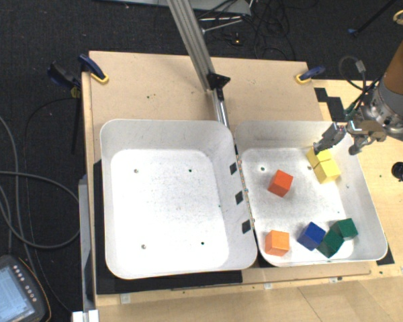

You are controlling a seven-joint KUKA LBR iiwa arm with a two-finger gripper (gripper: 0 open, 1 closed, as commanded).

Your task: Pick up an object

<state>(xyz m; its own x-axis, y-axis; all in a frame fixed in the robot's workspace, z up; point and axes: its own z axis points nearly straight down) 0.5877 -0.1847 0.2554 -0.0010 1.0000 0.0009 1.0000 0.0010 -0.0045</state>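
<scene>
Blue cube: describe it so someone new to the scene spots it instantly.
Look in the right-hand bin, along its near edge. A cluster of blocks sits there: the blue cube lies between an orange cube on its left and two dark green blocks on its right. It is the sole blue block.

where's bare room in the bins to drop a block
The left bin offers a bare floor, wall to wall. In the right bin the only open patch is mid-floor, between the upper orange block and the blue block. It is crowded along the near wall and around the yellow blocks by the gripper.
</scene>
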